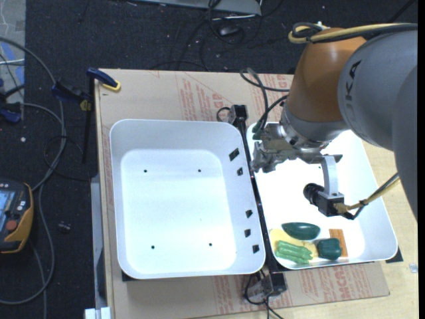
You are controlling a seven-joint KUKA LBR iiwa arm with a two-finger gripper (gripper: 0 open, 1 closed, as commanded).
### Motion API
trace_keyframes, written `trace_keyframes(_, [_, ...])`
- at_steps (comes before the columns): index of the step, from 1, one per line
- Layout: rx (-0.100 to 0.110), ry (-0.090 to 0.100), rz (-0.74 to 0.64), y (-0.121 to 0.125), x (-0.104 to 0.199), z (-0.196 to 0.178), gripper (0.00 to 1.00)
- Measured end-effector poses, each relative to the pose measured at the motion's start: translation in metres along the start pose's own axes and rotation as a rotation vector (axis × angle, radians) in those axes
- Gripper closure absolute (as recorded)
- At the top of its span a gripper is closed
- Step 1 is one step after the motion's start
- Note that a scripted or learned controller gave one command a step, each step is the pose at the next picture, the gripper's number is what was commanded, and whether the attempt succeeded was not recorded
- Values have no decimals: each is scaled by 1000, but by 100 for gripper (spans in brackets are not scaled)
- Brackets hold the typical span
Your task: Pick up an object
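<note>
The things I could pick are lying in the near corner of the right bin (375,171). There is a dark green oval thing (301,230), a light green bumpy thing (293,252) just below it, and a dark green chunky thing (329,248) beside that one. A small orange piece (337,235) is peeking out just behind the chunky one. All of them are sitting on the bin floor, close together, some maybe touching.

The oval thing is lying flat, with its long way running side to side across the bin. Its thinner end is pointing toward the left bin (176,198). The bumpy one is long too, and it is leaning a little, with its left end higher in the view and its right end lower.

So I am thinking the job is not done yet. Nothing is lifted. Everything is lying down in the bin.

My gripper (265,153) is hanging over the far left part of the right bin, near the wall between the two bins. It is well apart from the green things. I cannot tell how my gripper is set (my own grey and orange arm (345,85) is covering much of it). Nothing is showing in it.

What is left, I am guessing, is moving over to the near corner, going down, grabbing one thing and lifting it.
</note>
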State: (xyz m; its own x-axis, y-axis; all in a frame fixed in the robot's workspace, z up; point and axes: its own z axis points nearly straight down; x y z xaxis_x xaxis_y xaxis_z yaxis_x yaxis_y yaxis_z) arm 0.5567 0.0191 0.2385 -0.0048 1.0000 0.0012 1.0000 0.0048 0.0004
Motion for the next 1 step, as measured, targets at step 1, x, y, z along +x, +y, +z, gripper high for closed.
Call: trace_keyframes(1, [2, 0, 0, 11, 53, 13, 100])
